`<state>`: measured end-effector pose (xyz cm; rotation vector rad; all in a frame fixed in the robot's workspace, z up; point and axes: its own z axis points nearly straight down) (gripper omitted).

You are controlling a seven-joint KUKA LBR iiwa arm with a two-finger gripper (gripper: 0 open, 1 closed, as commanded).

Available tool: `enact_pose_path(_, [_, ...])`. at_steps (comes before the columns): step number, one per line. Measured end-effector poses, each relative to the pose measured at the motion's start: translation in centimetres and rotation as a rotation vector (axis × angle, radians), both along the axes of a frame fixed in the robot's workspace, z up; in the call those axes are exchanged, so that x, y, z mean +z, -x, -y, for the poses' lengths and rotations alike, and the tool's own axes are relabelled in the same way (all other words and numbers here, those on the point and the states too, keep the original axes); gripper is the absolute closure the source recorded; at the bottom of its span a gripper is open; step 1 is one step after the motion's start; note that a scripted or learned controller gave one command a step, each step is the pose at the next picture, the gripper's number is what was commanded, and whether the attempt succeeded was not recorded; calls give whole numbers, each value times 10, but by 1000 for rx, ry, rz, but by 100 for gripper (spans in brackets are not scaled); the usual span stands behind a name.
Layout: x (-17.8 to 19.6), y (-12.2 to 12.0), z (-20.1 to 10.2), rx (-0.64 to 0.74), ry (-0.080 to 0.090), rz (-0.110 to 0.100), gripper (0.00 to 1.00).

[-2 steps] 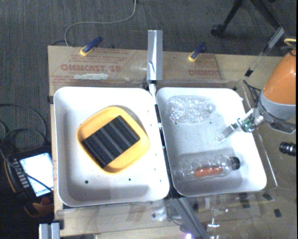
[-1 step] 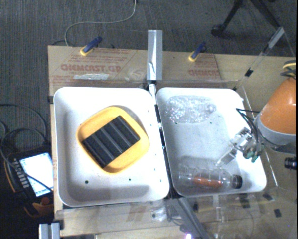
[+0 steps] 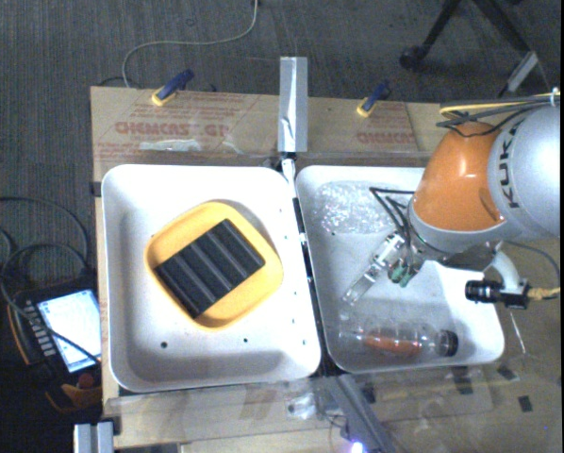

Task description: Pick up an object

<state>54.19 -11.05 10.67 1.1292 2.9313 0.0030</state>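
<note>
The grey arm [image 3: 522,173] with its orange band fills the three o'clock side of the scene, leaning in over the right bin [image 3: 471,347]. The two white bins sit side by side, the left bin [image 3: 122,253] toward nine o'clock and the right one toward four o'clock, touching along the middle seam. In the left bin lies the largest loose item, a yellow tray-like block with a dark ribbed top [image 3: 215,263], turned at a slant and resting near that bin's centre. In the right bin a clear plastic bottle with an orange-red patch inside [image 3: 400,341] lies on its side along the six o'clock wall. A crumpled clear plastic piece [image 3: 348,206] rests near that bin's eleven o'clock corner. The gripper [image 3: 357,289] reaches down toward the bin's centre, its pale fingers pointing to about eight o'clock, just above the bottle; whether they are parted or together cannot be told, and nothing is seen between them.
</note>
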Motion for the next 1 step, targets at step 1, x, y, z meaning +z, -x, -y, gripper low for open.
enact_pose_path(1, [26, -86, 29, -230, 3, 1, 0])
